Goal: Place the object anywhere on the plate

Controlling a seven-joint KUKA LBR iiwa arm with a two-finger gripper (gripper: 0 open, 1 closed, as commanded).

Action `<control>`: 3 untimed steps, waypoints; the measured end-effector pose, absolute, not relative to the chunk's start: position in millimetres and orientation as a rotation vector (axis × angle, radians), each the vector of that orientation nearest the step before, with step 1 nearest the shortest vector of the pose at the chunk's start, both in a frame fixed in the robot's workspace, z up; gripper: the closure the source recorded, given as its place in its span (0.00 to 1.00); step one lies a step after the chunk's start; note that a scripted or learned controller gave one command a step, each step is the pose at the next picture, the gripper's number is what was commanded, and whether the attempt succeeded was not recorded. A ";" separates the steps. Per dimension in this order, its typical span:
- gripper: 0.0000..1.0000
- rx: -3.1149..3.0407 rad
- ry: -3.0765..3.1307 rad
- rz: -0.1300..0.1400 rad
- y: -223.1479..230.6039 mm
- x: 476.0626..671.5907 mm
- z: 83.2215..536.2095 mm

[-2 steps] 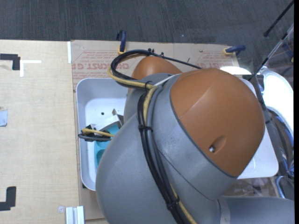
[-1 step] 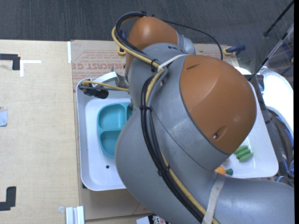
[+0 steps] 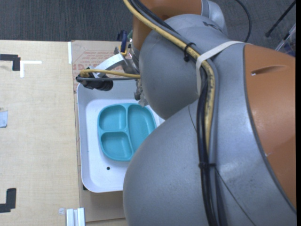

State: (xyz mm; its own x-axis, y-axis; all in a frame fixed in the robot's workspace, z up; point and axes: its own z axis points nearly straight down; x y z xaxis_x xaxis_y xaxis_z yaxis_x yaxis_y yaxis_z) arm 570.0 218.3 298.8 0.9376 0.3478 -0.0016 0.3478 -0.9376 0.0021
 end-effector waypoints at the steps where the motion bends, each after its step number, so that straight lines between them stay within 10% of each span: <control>1: 1.00 3.086 0.555 -0.005 216.4 570.6 306.3; 3: 1.00 3.079 0.554 -0.009 212.2 572.4 322.1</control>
